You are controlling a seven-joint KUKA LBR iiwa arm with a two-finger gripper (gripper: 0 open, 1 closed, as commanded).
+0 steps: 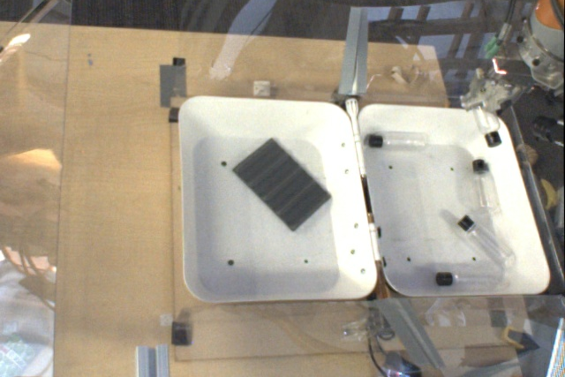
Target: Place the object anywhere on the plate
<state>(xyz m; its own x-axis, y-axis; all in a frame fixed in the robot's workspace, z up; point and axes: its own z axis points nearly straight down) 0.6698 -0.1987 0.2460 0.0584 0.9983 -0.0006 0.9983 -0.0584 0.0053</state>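
Tubes in right bin, plate in left; nothing grasped yet.
Camera view: four clear tubes with black caps lie apart in the right bin point(530, 278); the nearest to the plate point(282, 184) is one tube point(395, 139) at the bin's far left. Best practice, as judged: descend squarely over one tube's middle, crosswise to its length. The arm point(538, 44) sits high beyond the bin's far right corner; gripper state cannot be determined.
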